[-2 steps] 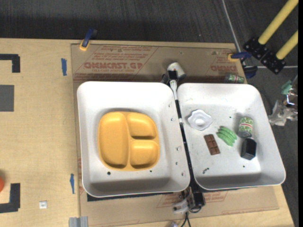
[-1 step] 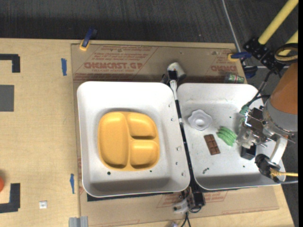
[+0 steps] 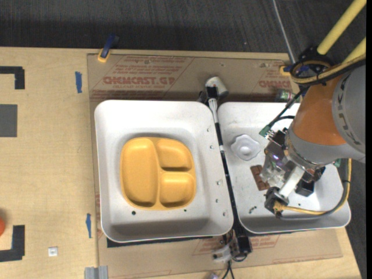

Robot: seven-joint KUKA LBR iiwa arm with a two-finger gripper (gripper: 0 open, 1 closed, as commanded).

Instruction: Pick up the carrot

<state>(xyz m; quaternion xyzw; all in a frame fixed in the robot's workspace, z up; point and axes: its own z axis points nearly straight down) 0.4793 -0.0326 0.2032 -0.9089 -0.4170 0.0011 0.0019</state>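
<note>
Two shallow white bins sit side by side on the pale wooden bench (image 3: 46,156). The left bin (image 3: 107,173) holds a yellow three-compartment plastic plate (image 3: 157,171). The grey arm with its orange band (image 3: 317,121) leans over the right bin (image 3: 244,112), with the hand (image 3: 272,170) low over the bin floor near its middle.

Just left of the hand lies a small brown flat scrap (image 3: 258,177), and up-left of it a crumpled clear plastic piece (image 3: 244,147). Neither reads as a carrot.

I cannot tell where the carrot lies. The wrist and hand cover much of the right bin's floor, so my guess is that it sits beneath them, but its direction from the hand and its long axis cannot be judged. The hand is seen from above and tangled with cables, so I cannot tell how far open it is or whether it has hold of anything.

At the bench's far left, well apart from both bins, a small orange-red shape (image 3: 2,226) is cut off by the frame edge, and too little shows to name it.
</note>
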